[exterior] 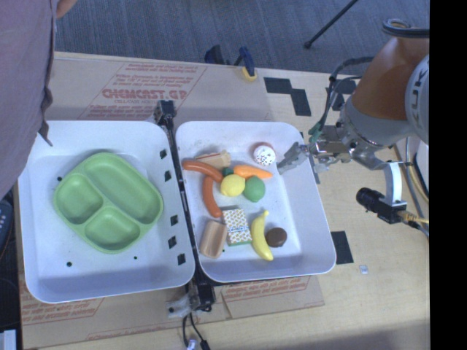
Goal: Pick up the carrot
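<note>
The camera view looks down at a slant on two shallow white bins set side by side on a cardboard-covered bench. The left white bin point(36, 217) holds a light green plastic divided tray point(108, 200). The right white bin point(310, 224) holds a cluster of toy foods. The small orange plastic carrot with a green top point(251, 171) lies near the middle of the bin's upper half, its green end pointing toward the divider and its tip toward the arm. It touches the yellow lemon-like ball point(233, 186) below it and sits just above the round green ball point(255, 189). A white golf-style ball point(264, 154) rests just beyond it, and a slice of tan toy bread point(213, 160) lies to its left above a pair of orange-red sausages point(206, 183). Lower in the bin are a tan cylinder point(212, 238), a small printed box point(236, 227), a yellow banana point(261, 237) and a dark brown round piece point(276, 236).

The grey two-finger gripper point(290, 157) reaches in from the right, poised over the bin's upper right part, near the carrot but apart from it. Its fingers appear parted, with nothing between them.

The step in hand looks like the approach. To do it well, the gripper should probably line its fingers across the carrot's narrow width, descend on the free tip end away from the yellow and green balls, and close only once both fingers straddle the carrot; crowding neighbours could be nudged or caught instead.
</note>
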Tool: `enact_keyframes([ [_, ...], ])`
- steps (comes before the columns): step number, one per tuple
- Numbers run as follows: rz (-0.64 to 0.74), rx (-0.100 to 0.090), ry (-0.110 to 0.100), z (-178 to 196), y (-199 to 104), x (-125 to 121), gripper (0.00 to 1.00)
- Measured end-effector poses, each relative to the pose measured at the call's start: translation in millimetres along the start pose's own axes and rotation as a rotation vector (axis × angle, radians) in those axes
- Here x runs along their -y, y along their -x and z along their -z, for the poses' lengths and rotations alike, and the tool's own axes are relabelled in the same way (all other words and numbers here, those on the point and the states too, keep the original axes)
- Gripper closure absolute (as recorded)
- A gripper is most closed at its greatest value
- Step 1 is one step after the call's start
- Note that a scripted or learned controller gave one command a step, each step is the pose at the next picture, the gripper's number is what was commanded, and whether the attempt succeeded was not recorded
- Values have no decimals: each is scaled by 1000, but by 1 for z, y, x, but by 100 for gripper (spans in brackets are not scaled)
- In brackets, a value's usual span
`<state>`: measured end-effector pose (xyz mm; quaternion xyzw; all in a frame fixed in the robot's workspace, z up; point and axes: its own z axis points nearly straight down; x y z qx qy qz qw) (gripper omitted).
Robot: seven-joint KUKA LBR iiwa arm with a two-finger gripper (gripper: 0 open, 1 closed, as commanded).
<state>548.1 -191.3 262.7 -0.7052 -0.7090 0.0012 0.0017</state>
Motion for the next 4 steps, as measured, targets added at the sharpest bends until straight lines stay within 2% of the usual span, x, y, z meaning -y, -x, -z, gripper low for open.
enact_keyframes([
  [1,242,0,0,-125,-23,-39,0],
  [2,218,0,1,-159,-28,-69,0],
  [3,221,-1,-1,-149,-28,-70,100],
  [4,42,1,2,-66,-71,-109,100],
])
